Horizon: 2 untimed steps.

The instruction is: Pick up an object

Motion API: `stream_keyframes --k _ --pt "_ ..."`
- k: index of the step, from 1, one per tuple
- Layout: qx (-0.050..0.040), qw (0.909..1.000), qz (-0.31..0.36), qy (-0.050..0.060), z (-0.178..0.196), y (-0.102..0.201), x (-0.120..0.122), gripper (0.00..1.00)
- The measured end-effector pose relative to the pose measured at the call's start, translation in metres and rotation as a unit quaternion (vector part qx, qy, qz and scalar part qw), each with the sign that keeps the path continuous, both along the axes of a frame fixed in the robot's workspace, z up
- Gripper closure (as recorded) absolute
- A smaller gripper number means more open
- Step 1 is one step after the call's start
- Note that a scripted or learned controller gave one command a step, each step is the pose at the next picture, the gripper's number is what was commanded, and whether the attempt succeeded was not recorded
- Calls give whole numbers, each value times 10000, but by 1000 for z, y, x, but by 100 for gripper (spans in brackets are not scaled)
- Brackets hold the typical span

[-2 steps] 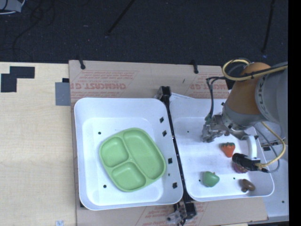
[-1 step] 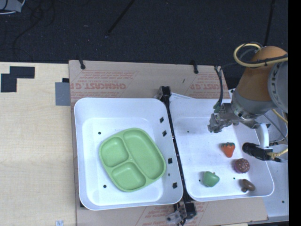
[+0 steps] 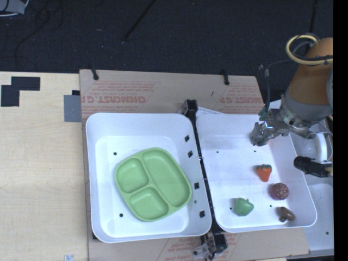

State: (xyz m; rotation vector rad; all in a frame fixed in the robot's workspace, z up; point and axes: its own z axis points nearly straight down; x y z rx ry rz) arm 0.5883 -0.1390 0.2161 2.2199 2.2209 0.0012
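Two shallow white bins are seen side by side on a cardboard-covered bench. In the left bin (image 3: pixel 103 140) a green divided plate (image 3: pixel 153 184) is laid flat, three compartments, turned a bit askew.

All the small stuff is found in the right bin (image 3: pixel 228 145). A little orange-red piece with a green top, probably a toy strawberry or carrot (image 3: pixel 264 172), is placed right of the bin's middle. Just below it, near the right wall, a dark red round thing (image 3: pixel 279 191) is seen, and below that a small brown lump (image 3: pixel 286 215) is tucked into the front right corner (too small to be named for sure). A green pepper-like toy (image 3: pixel 243 206) is set near the front edge, left of the brown one and apart from it.

The arm is brought in from the right, with the orange band visible up top. The gripper (image 3: pixel 260 135) is hung over the back right part of the right bin, above the orange-red piece and clear of it. Nothing is seen between the fingers; whether they're spread or pressed together can't be told from this angle, the metal bits are all blurred together.
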Motion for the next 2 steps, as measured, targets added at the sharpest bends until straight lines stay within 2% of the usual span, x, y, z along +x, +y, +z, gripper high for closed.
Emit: stream_keyframes --k 1,2 --pt "0 10000 1 2 42 -1 0 100" --pt "14 10000 21 24 37 59 3 100"
